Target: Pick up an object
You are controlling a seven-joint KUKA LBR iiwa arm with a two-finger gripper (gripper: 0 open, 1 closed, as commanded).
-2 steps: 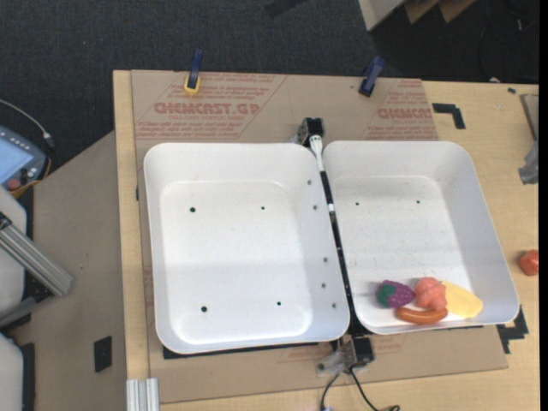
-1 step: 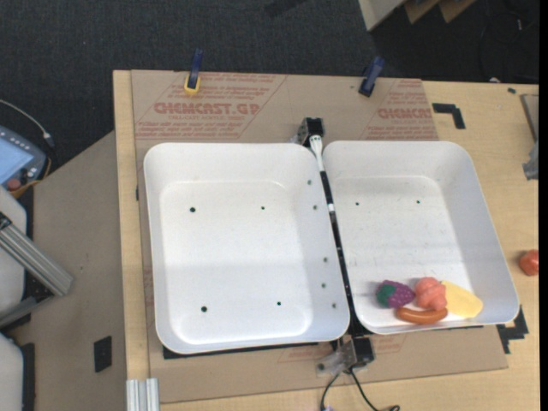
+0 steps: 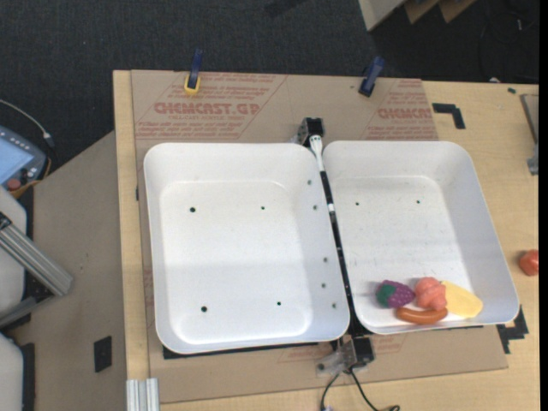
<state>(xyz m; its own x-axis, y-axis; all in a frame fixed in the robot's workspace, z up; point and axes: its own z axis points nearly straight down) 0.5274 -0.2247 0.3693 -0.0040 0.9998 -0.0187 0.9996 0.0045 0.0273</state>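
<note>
White plastic forms both shallow bins on the desk point(image 3: 257, 92), which is topped with brown cardboard. We cannot tell the gripper's state from this view. In the right bin point(image 3: 479, 221) we see four small toys bunched in its near corner: a purple grape cluster point(image 3: 396, 294), just beside it a pink-orange lumpy piece point(image 3: 431, 292), a yellow wedge point(image 3: 463, 301) touching that piece on its far side from the grapes, and an orange sausage shape point(image 3: 420, 315) lying in front of them. The left bin point(image 3: 171, 229) adjoins the right bin. A small orange thing point(image 3: 528, 263) sits on the desk outside the right bin.
</note>
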